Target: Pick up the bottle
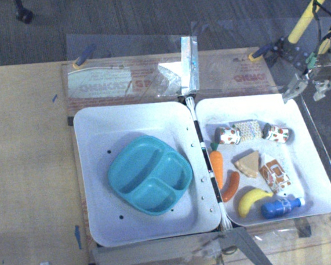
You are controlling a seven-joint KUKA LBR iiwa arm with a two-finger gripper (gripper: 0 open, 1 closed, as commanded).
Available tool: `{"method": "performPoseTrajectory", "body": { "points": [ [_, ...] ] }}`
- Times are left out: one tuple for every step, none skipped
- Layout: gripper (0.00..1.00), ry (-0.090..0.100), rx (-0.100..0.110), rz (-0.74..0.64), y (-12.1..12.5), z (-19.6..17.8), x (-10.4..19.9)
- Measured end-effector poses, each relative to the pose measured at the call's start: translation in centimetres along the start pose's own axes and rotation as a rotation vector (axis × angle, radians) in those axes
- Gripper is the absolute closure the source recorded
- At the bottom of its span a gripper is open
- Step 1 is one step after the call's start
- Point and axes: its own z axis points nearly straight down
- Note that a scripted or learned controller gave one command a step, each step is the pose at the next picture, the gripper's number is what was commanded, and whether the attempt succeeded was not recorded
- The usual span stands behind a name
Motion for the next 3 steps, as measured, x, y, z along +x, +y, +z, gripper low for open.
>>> {"method": "performPoseTrajectory", "body": {
  "points": [
    [0.00, -0.004, -0.013, 0.033, 3.9, 15.8, 4.0],
    [0.00, -0.004, -0.024, 0.045, 4.4, 16.2, 9.7],
    [0.00, -0.005, -0.024, -0.075, 0.9, 15.9, 12.1]
  ]
}}
